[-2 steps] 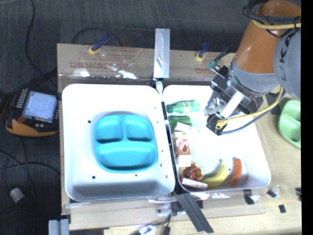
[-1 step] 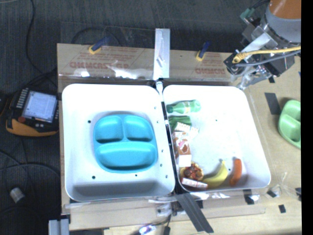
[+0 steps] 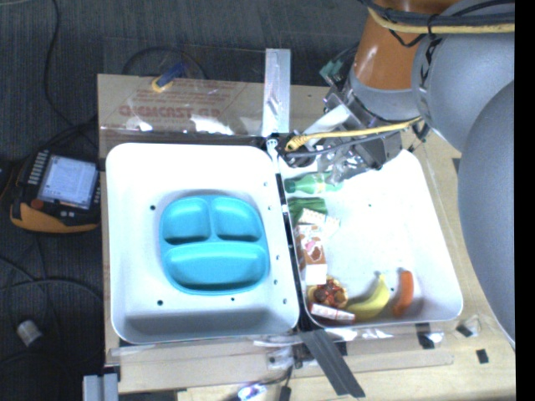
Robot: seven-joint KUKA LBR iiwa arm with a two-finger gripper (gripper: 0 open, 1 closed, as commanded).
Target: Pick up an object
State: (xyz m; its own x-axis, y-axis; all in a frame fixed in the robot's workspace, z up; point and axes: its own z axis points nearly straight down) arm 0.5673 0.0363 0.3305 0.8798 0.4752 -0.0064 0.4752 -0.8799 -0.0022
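1. From the camera view, the gripper (image 3: 344, 167) is hanging low over the far left corner of the right bin (image 3: 435, 224). I cannot tell its state; cables and the wrist are crowding it.
2. The nearest thing is a green object (image 3: 305, 185), lying just beside and below the gripper, toward the bin's left wall, its long axis running roughly across the bin. I judge this the likeliest target.
3. Further down that wall, small packets (image 3: 313, 245) are piling up. A banana (image 3: 372, 297) and an orange-red piece (image 3: 403, 292) are sitting at the near edge, well apart from the gripper.
4. The left bin (image 3: 134, 224) is holding a blue divided tray (image 3: 216, 242).
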